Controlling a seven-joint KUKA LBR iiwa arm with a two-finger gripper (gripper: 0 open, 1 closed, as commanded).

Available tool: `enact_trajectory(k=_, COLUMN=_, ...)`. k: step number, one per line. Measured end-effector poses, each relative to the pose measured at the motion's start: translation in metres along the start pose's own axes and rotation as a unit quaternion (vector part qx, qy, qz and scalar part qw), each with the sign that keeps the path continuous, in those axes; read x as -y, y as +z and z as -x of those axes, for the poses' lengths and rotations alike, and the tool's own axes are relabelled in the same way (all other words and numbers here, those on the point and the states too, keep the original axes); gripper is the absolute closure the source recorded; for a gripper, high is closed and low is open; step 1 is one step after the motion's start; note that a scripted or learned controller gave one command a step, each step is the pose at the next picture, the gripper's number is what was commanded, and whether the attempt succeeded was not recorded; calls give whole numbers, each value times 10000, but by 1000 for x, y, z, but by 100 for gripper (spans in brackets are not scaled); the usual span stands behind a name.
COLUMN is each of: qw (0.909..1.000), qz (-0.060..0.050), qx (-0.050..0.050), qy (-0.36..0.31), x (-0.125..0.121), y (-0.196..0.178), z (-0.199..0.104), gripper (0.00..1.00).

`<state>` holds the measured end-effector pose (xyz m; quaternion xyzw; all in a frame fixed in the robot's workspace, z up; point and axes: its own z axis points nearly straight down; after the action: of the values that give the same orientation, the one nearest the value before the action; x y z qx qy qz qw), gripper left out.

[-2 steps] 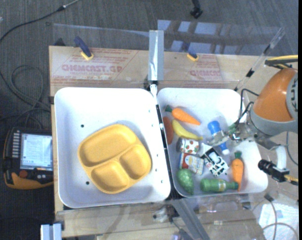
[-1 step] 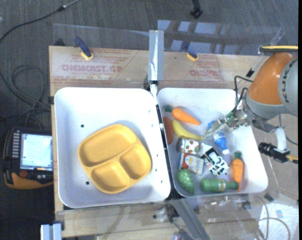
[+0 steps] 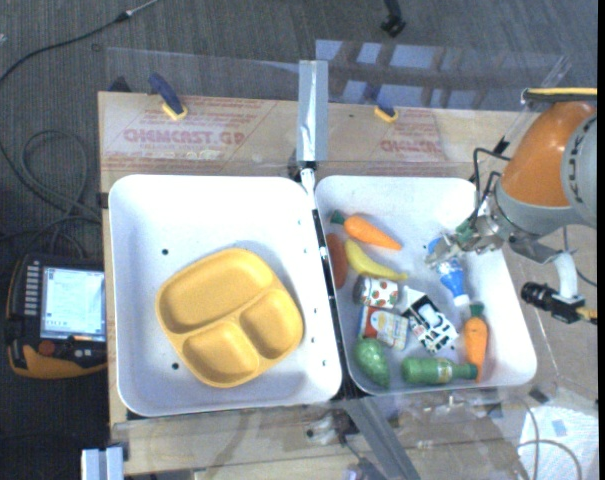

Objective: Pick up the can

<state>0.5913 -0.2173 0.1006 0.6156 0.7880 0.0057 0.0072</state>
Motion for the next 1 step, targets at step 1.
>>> enact_trajectory(k=1, qw=9993, qz=-10, qx=20, qy=378, x=19, y=8, z=-38, gripper=100)
